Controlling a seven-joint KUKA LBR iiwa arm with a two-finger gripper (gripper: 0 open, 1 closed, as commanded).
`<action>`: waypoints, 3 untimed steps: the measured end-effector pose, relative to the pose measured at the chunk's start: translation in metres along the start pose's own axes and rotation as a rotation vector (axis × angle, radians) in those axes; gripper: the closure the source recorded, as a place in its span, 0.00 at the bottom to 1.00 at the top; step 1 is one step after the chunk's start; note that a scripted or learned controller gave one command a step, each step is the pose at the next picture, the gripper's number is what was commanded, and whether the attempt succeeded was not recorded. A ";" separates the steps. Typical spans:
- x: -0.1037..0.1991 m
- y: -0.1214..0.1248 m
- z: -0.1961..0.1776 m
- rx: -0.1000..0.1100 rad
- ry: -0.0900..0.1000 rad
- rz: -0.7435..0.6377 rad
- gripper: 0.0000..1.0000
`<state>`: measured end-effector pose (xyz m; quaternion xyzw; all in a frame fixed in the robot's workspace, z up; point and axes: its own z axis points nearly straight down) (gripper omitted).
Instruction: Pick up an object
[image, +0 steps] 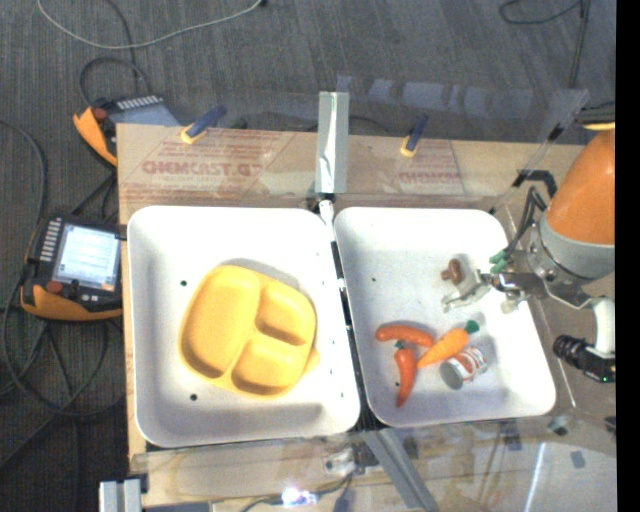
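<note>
The arm (590, 215) reaches in from 3 o'clock, and its gripper (478, 288) hangs over the right bin (400, 235), near that bin's 2 o'clock corner. Its 2 fingers (463, 296) stand narrowly apart with nothing between them — no object is held. Just beside the fingertips, at about 11 o'clock from them, lies a small brown piece (456, 268); whether a finger touches it cannot be told.

The step in hand looks like the approach, before any grasp is made. The other candidates sit lower in the same bin, toward 6 o'clock from the gripper: an orange carrot (446, 346), a red pepper (404, 334), a second red pepper (403, 373) and a small silver can (465, 366), all close together, the carrot touching the can. The next move calls for a choice — either a short shift to straddle the brown piece, or a swing down toward the cluster, where the crowding leaves little room for a finger on each side.

The left bin (150, 330) holds a yellow divided tray (250, 330) with 3 compartments. Both bins rest on a bench covered with brown cardboard (230, 165), held by clamps (202, 124). At 9 o'clock, on the grey carpet (60, 440), lies a teach pendant (80, 265) with its screen lit, and black cables (30, 160) trail around it.
</note>
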<state>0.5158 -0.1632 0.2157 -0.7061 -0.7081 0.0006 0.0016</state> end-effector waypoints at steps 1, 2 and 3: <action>0.018 -0.026 0.118 0.000 0.001 0.086 0.00; 0.018 -0.026 0.110 0.003 0.003 0.087 1.00; 0.079 0.054 0.022 0.000 -0.002 -0.047 1.00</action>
